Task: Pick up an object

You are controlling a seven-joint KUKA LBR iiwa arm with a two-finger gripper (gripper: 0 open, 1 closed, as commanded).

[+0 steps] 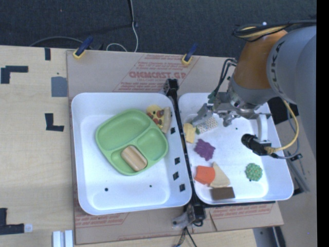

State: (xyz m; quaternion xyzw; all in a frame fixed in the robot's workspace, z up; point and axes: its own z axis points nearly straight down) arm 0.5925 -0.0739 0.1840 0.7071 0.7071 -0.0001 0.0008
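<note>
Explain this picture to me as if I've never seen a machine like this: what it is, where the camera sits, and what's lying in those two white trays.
The picture comes from one camera fixed above a bench, looking down at a slant. The grey arm with the orange band is a robot arm reaching in from the right. Its tool hangs over the right bin; I cannot tell whether it grips anything.

The left bin holds a green divided plate with a toy bread roll on it, and a pizza slice toy at its edge.

The right bin holds small play foods: a purple piece, an orange piece, a brown block and a green broccoli.
</note>
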